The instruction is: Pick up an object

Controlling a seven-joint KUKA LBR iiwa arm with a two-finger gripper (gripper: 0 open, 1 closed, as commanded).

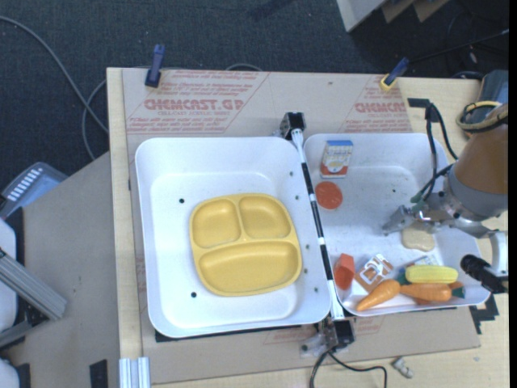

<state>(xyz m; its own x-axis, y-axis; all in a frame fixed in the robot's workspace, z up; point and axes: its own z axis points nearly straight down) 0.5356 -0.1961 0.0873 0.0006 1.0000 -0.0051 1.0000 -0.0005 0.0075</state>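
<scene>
So far nothing looks lifted. The hand (414,219) hangs low in the right bin (367,164), just above a pale, flat piece of food (418,239) near that bin's right side; whether its fingers are spread or pressed together I cannot tell, and nothing shows between them. The other pickable things lie on the bin floor: a small carton (337,158), a red disc (329,195), a carrot (378,295) and a corn cob (431,275) along the near edge. The left bin (161,217) carries a yellow divided plate (245,243). By my reading, the grasp and lift are both left to do.
</scene>
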